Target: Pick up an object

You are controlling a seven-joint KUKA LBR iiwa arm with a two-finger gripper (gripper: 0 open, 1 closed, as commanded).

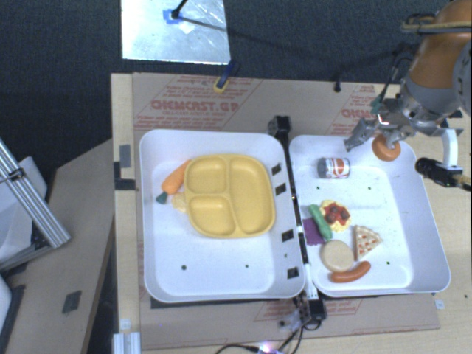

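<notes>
A bench [96, 198] is seen from above, covered by a cardboard sheet [206, 98] on which two white bins are set side by side. The left bin [158, 271] is occupied by a yellow divided plate [225, 195], with a carrot [175, 178] lying against the plate's left edge. In the right bin [413, 227], a small can [333, 167] is seen lying on its side near the top, and toy foods are clustered lower down: a pizza slice [366, 240], a round bun [336, 255], a sausage [349, 273] and a green pod [320, 220]. The arm [439, 54] is seen at the upper right, its gripper [383, 140] positioned over the right bin's top edge. An orange ball [386, 149] is seen beneath the jaws; whether it is gripped cannot be told.
</notes>
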